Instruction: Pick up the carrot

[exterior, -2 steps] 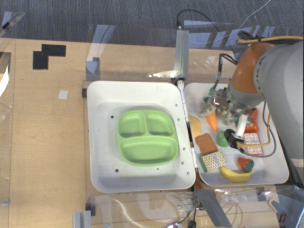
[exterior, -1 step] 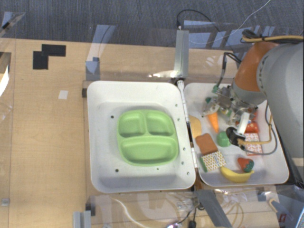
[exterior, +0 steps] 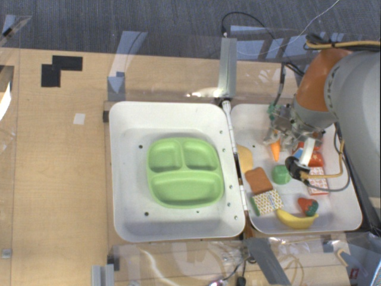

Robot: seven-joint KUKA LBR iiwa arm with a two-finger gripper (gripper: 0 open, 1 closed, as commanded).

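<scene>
The carrot (exterior: 275,151) is a small orange piece lying in the right bin (exterior: 351,216), near the middle of its far half. My gripper (exterior: 283,140) hangs directly over the carrot's upper end, at the tip of the grey arm with the orange band (exterior: 315,82) that reaches in from the right. The gripper's lower end meets the top of the carrot in this view, and whether they touch I cannot tell.
Crowded round the carrot are a green round piece (exterior: 281,174), a brown slab (exterior: 258,180), a patterned box (exterior: 267,201), a banana (exterior: 296,219), a red piece (exterior: 308,205) and a red-and-white item (exterior: 312,157). A green divided plate (exterior: 185,171) lies in the left bin (exterior: 128,219).
</scene>
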